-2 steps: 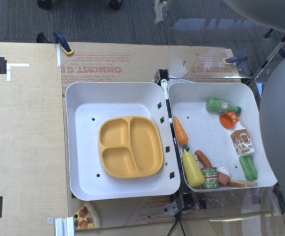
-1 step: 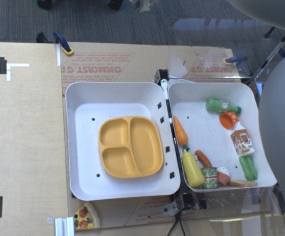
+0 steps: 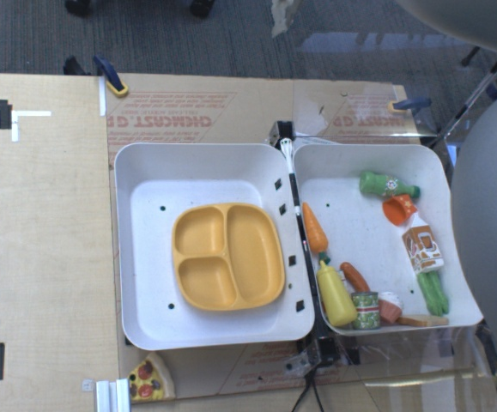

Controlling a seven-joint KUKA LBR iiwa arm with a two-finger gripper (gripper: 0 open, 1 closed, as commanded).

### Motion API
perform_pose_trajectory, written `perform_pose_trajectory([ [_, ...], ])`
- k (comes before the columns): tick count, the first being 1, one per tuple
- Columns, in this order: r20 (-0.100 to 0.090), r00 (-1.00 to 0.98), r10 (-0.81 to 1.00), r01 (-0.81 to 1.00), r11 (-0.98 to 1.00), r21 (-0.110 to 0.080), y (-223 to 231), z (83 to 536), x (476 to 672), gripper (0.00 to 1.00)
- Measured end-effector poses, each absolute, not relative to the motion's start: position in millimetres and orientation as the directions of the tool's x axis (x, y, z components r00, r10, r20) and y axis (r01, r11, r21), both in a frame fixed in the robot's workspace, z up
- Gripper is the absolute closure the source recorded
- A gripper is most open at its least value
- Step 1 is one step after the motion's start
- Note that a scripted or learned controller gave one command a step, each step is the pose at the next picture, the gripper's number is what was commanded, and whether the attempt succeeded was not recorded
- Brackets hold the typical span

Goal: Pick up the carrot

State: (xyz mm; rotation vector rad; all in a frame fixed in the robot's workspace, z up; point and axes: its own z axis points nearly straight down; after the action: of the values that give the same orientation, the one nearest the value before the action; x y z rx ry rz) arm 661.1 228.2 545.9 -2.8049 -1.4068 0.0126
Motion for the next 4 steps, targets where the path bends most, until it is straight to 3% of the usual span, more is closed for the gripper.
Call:
perform_pose_trajectory([
  [1, -0.006, 0.596, 0.803, 0.803, -0.596, -0.010, 229.0, 553.3, 661.8, 1.00],
  [2, -0.006, 0.597, 0.802, 0.802, -0.597, -0.010, 228.7, 553.3, 661.9, 0.00],
  [3, -0.007, 0.594, 0.804, 0.804, -0.594, -0.013, 229.6, 560.8, 662.5, 1.00],
  [4, -0.007, 0.594, 0.804, 0.804, -0.594, -0.014, 229.6, 560.8, 662.5, 0.00],
])
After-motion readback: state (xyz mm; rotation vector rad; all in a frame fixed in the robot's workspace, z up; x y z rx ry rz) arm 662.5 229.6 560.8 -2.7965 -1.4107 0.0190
